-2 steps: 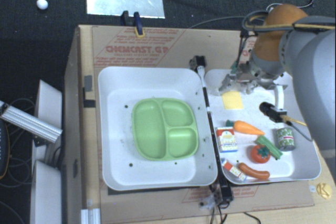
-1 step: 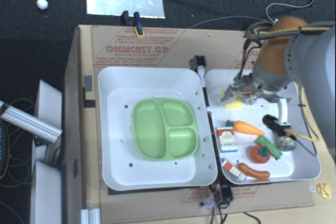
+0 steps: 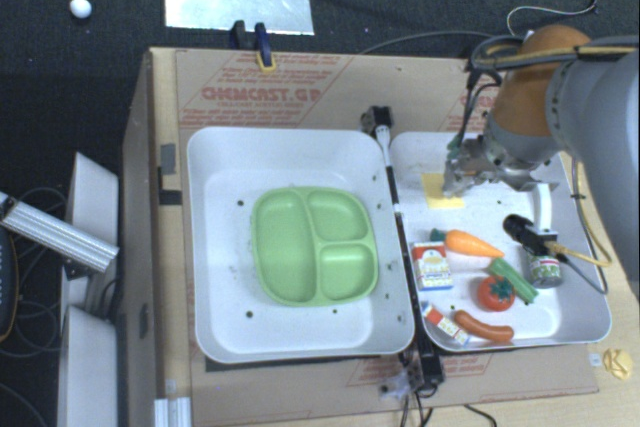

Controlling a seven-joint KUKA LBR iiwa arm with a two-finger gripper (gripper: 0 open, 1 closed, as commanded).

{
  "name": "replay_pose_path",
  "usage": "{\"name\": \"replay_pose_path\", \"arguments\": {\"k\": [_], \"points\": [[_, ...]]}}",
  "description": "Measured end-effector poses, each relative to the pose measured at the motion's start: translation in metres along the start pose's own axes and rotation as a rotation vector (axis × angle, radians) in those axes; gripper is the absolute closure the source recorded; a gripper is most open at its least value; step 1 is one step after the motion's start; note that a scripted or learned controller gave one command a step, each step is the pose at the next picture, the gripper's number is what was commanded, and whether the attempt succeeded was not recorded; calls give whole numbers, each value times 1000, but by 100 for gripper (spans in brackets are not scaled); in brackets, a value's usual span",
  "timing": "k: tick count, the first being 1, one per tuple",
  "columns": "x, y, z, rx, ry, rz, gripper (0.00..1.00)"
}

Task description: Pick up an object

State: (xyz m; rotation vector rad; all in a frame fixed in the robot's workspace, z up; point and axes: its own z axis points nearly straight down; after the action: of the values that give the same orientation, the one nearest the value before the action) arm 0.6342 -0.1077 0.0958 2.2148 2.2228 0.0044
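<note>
- The pincer was seen low in the right bin, at its far-left part, directly over or touching a yellow flat piece; contact could not be confirmed.
- Whether the pincer was spread or pressed together could not be told; it was masked by the wrist.
- The yellow flat piece was taken as the likely target. It lay flat on the bin floor, near the divider between the bins, well apart from the other toys.
- Handling was judged: light, thin, probably stiff plastic; little height was offered for a side grip, so hold at opposite edges was judged best, with slipping out a risk.
- Its long axis was hard to read, as part was covered; it appeared to run roughly left-right in the view.
- A carrot lay nearer the camera, long axis slanted, tip toward the right.
- A green divided plate was noted in the left bin, on the worktop.
</note>
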Motion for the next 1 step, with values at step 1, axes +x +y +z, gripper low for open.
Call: {"name": "replay_pose_path", "arguments": {"k": [1], "points": [[0,0,0,0,0,0,0]]}}
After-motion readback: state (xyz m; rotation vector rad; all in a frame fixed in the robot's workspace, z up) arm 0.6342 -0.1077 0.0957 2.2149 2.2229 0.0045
